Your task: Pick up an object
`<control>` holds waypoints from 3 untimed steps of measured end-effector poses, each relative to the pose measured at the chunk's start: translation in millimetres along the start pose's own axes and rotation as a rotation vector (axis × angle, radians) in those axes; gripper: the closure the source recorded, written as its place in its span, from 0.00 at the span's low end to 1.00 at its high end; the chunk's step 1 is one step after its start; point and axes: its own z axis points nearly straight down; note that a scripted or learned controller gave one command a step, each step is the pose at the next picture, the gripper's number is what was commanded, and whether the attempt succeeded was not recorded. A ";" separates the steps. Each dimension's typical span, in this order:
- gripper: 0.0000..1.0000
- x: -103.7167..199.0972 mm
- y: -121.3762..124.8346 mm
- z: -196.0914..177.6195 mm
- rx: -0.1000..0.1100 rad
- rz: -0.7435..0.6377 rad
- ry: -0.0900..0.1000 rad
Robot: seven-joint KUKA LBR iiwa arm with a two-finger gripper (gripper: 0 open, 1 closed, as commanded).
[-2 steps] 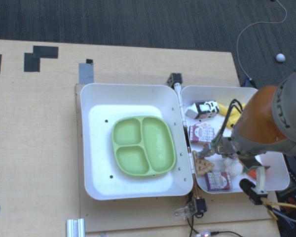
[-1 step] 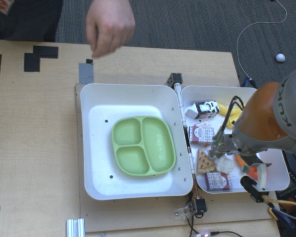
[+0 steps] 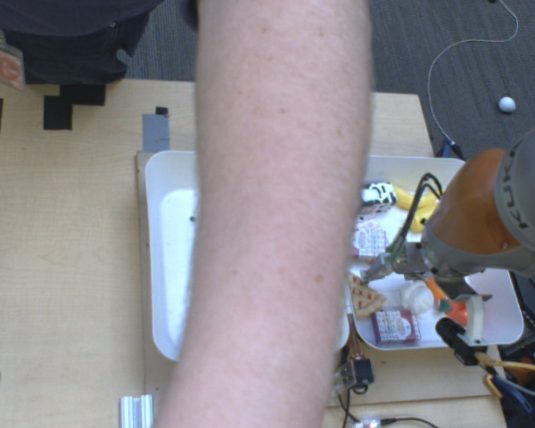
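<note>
Across the middle of the camera view, we see a bare human forearm (image 3: 276,194) running from the top edge down to the bottom, close to the lens and blurred. It hides the seam between the two white bins and much of each. To its left, a strip of the left bin (image 3: 169,239) shows on the pale wooden bench (image 3: 62,266). To its right lies the right bin (image 3: 504,306), and the robot arm (image 3: 528,190) reaches over it from the right, its orange band (image 3: 473,208) above the wrist. The gripper (image 3: 408,273) hangs low over the middle of this bin, among the objects; we cannot tell whether it is open or closed, or whether it has hold of anything. Around it lie a red-and-white packet (image 3: 372,237) just to its left, a tan wedge-shaped piece (image 3: 366,298) below that, a dark red packet (image 3: 394,326) near the bin's front wall, a crumpled white item (image 3: 418,300) close under the gripper, and a white, black and yellow item (image 3: 379,194) near the far wall.
</note>
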 end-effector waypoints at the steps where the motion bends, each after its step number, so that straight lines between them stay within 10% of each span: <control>1: 1.00 1.5 1.9 -10.4 -0.003 -0.002 0.002; 2: 0.00 1.5 1.8 -10.2 -0.002 -0.003 0.002; 3: 0.00 2.4 -3.0 10.9 0.011 -0.002 0.009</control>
